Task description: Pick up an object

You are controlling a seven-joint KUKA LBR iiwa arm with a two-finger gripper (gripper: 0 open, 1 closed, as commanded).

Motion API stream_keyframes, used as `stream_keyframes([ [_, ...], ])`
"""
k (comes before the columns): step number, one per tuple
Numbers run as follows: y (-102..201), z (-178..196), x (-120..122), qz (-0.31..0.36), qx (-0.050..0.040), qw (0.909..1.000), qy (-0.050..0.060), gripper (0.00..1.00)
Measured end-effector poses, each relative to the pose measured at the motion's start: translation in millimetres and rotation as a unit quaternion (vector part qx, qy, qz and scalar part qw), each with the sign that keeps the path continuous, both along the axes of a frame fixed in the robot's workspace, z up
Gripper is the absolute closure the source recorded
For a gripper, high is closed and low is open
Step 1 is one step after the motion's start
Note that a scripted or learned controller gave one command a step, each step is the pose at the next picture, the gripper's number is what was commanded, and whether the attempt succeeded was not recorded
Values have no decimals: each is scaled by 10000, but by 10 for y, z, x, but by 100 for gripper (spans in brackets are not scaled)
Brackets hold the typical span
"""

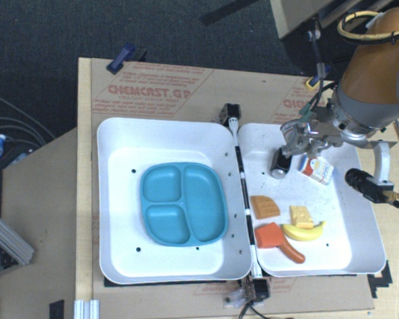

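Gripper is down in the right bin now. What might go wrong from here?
1. The gripper sits near the right bin's back left corner, apart from the banana cluster; a grasp here may come up with nothing.
2. The packet lies just beside it and could get knocked.

"CHEMCAST GP" is printed repeatedly in red on the brown paper-covered bench board (157, 85), read upside down. Print on the small red-and-white packet (317, 170) cannot be read.
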State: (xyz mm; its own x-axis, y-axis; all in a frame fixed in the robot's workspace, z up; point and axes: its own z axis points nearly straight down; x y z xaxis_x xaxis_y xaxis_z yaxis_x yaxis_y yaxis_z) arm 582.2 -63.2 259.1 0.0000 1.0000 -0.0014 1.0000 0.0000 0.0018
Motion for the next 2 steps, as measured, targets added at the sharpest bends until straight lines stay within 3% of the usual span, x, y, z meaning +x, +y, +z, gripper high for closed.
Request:
stream_keyframes([
  [1,217,93,-344,4,11,10000,22,100],
  [2,-70,106,-478,-2,8,10000,22,100],
])
